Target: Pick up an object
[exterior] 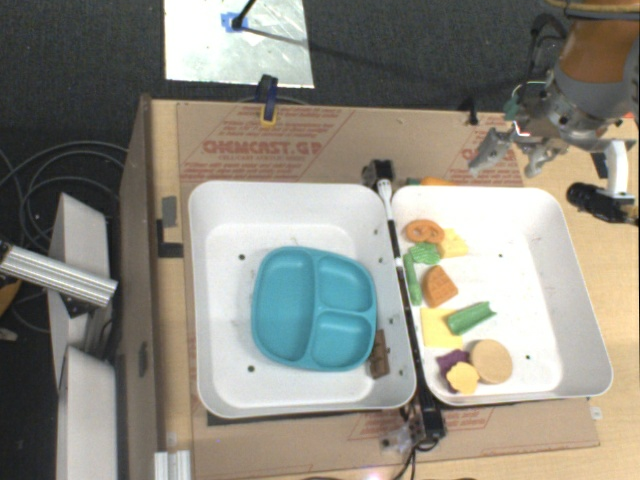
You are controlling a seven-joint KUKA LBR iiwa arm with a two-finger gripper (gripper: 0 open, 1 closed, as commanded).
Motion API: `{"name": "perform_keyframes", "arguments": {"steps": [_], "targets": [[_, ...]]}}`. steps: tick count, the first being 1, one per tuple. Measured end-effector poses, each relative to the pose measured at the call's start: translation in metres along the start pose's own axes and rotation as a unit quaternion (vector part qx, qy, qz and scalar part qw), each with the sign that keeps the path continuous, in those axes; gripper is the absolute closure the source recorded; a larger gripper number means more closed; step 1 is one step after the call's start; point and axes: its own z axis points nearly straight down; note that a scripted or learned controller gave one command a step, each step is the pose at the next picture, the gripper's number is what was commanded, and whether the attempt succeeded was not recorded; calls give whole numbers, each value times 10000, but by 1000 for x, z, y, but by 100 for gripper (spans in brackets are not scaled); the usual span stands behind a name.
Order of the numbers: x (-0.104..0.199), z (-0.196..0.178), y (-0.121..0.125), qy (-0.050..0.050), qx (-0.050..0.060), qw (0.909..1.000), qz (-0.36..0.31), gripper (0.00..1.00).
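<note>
The right bin [560, 268] holds several toy food pieces along its left side: an orange round piece [423, 231], a yellow piece [454, 243], a green piece [422, 254], an orange-brown wedge [439, 286], a green pepper-like piece [469, 316], a yellow square [434, 326], a tan disc [491, 360], a purple piece [452, 358] and a small yellow flower shape [462, 377]. My gripper [514, 156] hangs above the cardboard just behind the right bin's back rim, open, with nothing between its fingers.
The left bin [225, 268] holds a blue divided plate [313, 308]. A brown piece [379, 353] lies at that bin's right rim. A small orange thing [436, 181] sits behind the right bin. A black clamp [379, 174] stands between the bins' back corners.
</note>
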Motion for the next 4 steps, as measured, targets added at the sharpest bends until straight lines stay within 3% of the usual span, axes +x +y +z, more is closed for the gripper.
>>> {"name": "perform_keyframes", "arguments": {"steps": [1, 2, 3, 4], "targets": [[33, 183, -78, 6, 81, 10000, 18, 0], [28, 186, -135, -11, 14, 10000, 33, 0], [12, 185, -61, -10, -31, 10000, -8, 0], [19, 187, -123, 8, 36, 10000, 20, 0]]}}
